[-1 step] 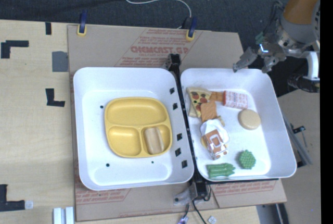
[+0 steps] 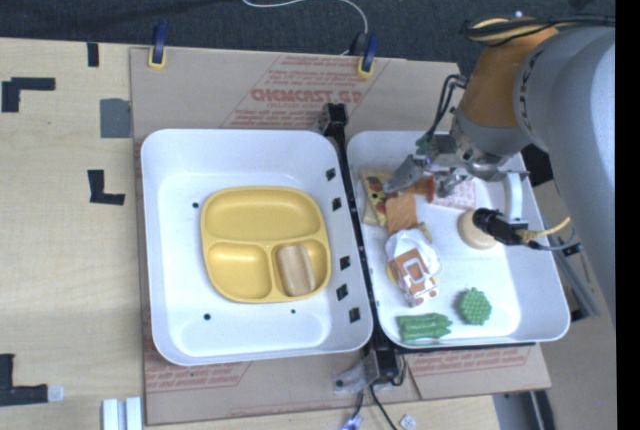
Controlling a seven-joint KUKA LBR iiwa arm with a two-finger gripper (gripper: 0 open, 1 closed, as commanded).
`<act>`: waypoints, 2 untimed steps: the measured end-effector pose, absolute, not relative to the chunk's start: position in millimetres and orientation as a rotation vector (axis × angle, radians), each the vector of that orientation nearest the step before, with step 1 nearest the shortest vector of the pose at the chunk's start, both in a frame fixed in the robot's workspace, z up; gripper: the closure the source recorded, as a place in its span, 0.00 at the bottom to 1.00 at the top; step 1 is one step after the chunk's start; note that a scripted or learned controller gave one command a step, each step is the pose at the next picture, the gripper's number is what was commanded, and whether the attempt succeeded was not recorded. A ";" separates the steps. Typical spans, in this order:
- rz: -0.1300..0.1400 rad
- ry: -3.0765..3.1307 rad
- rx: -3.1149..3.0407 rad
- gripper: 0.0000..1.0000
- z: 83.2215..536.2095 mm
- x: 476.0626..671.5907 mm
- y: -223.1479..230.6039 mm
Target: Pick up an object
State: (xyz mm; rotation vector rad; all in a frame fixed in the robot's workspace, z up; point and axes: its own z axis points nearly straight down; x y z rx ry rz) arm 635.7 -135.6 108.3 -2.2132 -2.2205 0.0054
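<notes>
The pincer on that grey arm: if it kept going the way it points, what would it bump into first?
Probably the brown, toast-like piece in the right bin. The pincer points down and leftward, just above it. Depth is hard to judge from this view, so it might instead meet the yellow item beside it.

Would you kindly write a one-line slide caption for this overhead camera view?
KUKA arm's tool reaches into the right bin of toy food; a yellow divided tray holding a bread roll sits in the left bin.

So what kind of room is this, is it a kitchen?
Probably a robot test lab, not a kitchen: a big robot arm reaches over two white bins, with toy food and taped marks on the bench.
</notes>
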 end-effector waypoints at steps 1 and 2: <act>0.008 -2.230 -2.226 0.00 90.8 671.1 -111.1; -0.006 -2.234 -2.229 0.00 89.9 661.7 -97.2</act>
